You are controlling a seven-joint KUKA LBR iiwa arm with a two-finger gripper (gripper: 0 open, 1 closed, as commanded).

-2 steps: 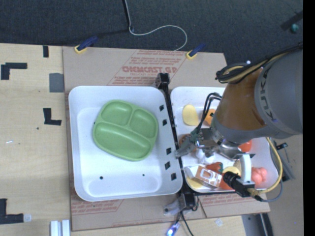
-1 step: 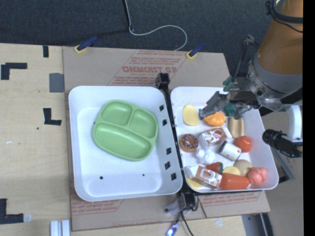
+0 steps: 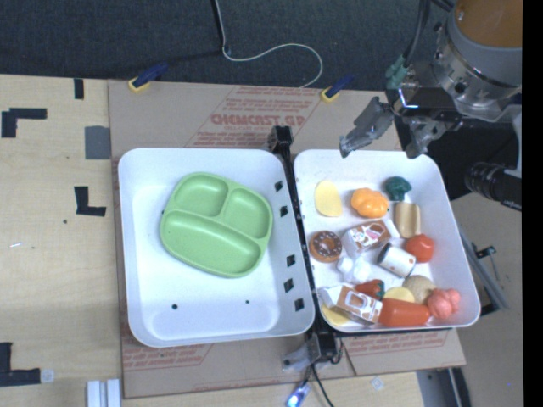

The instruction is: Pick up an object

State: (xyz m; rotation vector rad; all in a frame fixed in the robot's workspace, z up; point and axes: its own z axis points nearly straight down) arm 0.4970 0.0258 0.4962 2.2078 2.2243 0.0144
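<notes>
Toy food lot, right bin, nothing lifted yet.

My gripper (image 3: 389,139) hangs over the far rim of the right bin (image 3: 454,219), fingers spread wide, nothing between them. Likeliest pick: orange fruit (image 3: 369,202), just inside the bin from my gripper; I judge it light, hard, smooth plastic, rounded, apt to slip, so I would close across its middle. Around the orange fruit: yellow piece (image 3: 328,197) beside it, dark green piece (image 3: 396,186) on the other side, donut (image 3: 325,246) nearer the camera, red tomato-like piece (image 3: 419,248), small cartons and other pieces crowded beyond, many touching. Left bin (image 3: 144,253), well apart from the orange fruit: one green divided plate (image 3: 216,225), bare compartments.
</notes>
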